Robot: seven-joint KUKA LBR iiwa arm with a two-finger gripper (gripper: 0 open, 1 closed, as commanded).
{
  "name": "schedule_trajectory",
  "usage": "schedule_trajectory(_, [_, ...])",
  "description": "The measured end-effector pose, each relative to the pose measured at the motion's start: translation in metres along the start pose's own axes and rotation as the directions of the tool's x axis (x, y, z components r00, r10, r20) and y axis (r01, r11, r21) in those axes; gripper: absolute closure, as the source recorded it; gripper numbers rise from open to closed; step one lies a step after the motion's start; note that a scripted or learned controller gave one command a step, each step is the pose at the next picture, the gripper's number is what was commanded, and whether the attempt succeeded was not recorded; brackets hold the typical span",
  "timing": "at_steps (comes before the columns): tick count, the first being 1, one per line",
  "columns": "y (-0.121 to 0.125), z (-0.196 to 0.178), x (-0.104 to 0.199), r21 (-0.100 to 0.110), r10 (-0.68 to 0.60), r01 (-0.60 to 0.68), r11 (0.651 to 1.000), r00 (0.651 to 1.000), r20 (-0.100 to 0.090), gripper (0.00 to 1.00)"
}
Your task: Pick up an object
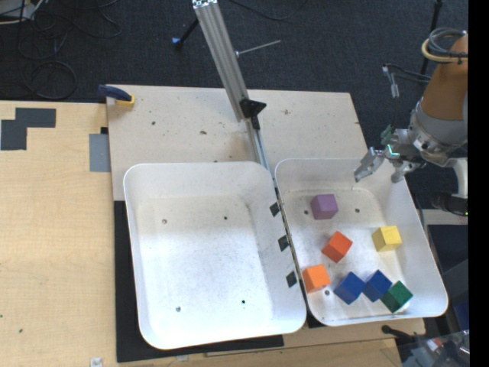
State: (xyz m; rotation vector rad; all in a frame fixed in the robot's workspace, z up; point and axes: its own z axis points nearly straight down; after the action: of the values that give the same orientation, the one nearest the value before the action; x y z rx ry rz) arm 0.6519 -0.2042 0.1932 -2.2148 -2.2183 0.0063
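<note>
Reaching in from the right side of the frame, the grey arm with its orange band holds the pincer (380, 165) over the upper right corner of the right bin (422, 228), above the rim, and its two fingers stand apart with nothing between them. All blocks lie in this right bin. A purple block (325, 206) sits near the middle top of the bin, below and to the left of the pincer and well apart from it. A red-orange block (337, 246) lies lower, in the centre, and a yellow block (387, 238) is to its right, near the right wall. Along the lower part of the bin there is an orange block (315, 278) close to the left wall, then two blue blocks (362, 287) side by side, touching each other, and a green block (397, 296) just beside them in the lower right corner. The left bin (153, 205) fills the centre of the frame. A slanted metal bar (225, 56) rises from the bench (176, 125) toward the top of the frame.
</note>
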Motion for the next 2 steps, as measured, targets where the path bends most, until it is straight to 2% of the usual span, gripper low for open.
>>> schedule_trajectory(1, [0.001,-0.003,0.001,-0.004,-0.003,0.003,1.0,1.0,0.002,0.0])
schedule_trajectory(2, [-0.007,0.059,0.004,0.001,0.0,0.0,1.0,1.0,0.0,0.0])
